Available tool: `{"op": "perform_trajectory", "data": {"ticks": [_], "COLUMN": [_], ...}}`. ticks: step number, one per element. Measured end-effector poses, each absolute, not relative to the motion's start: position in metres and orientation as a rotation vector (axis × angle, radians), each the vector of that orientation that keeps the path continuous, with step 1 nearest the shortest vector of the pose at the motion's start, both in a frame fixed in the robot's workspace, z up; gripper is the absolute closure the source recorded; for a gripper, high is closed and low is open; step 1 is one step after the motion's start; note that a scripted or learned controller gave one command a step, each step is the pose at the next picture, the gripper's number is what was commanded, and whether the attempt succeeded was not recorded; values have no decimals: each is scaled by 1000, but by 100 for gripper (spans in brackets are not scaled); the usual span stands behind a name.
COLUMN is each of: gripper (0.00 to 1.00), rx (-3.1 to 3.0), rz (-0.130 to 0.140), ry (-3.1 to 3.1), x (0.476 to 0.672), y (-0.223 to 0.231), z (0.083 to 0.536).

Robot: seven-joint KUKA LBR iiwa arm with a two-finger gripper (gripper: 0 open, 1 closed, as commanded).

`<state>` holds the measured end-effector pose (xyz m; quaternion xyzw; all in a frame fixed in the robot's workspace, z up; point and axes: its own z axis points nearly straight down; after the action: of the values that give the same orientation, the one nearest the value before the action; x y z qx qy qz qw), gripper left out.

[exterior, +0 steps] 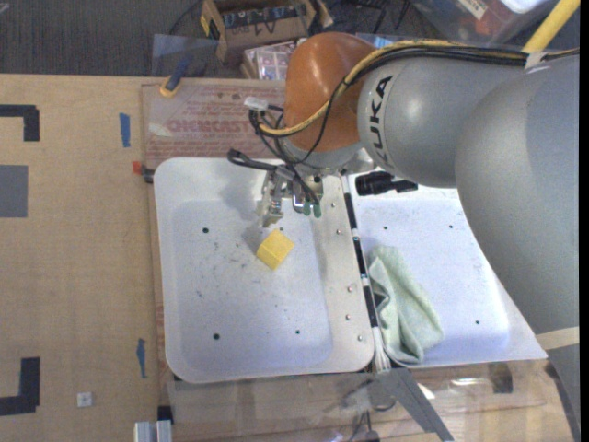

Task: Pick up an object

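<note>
- Reaching in from 3 o'clock, the grey arm (460,99) covers the upper right part of the view, and its orange band (317,86) sits above the wrist, at 12 o'clock of the left bin.
- Two white bins lie side by side: the left bin (221,311) and the right bin (460,274), touching along their inner rims.
- A pale green cloth (405,307) lies crumpled in the right bin, against its left wall, toward 6 o'clock.
- The gripper (274,208) points down over the upper part of the left bin; I cannot tell if its fingers are apart or together.
- A small yellow block (274,250) rests on the floor of the left bin, just at 6 o'clock of the gripper, not between the fingers.
</note>
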<state>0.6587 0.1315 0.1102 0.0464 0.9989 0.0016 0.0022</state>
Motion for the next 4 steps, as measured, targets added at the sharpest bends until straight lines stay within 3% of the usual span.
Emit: {"op": "perform_trajectory", "data": {"ticks": [1,2,3,4], "gripper": [100,100,100,100], "rx": [87,-351,-1130,-1992], "rz": [6,5,4,1], "ry": [3132,3112,2924,2414], "x": [661,647,652,667], "y": [209,208,216,222], "z": [247,427,357,346]}}
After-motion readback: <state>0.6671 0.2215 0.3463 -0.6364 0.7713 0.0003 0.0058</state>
